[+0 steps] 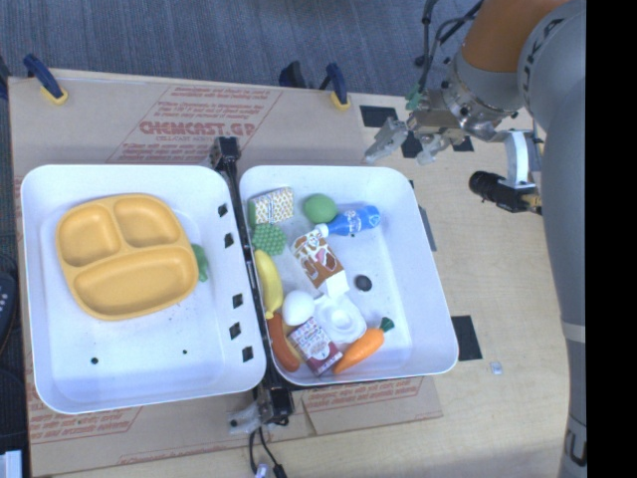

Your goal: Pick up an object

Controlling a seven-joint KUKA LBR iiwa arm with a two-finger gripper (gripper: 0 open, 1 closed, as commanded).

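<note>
The right bin holds a jumble of toy food: a green lime, a blue bottle, a yellow banana, an orange carrot, a small milk carton, a white egg and a red-brown box. My gripper hangs just beyond the bin's far right corner, above the cardboard. It is open and nothing is between its fingers. It stands apart from all the objects.
The left bin carries a yellow divided plate with a small green item at its right edge. A black hinge strip runs between the bins. Blue clamps grip the bench's far edge.
</note>
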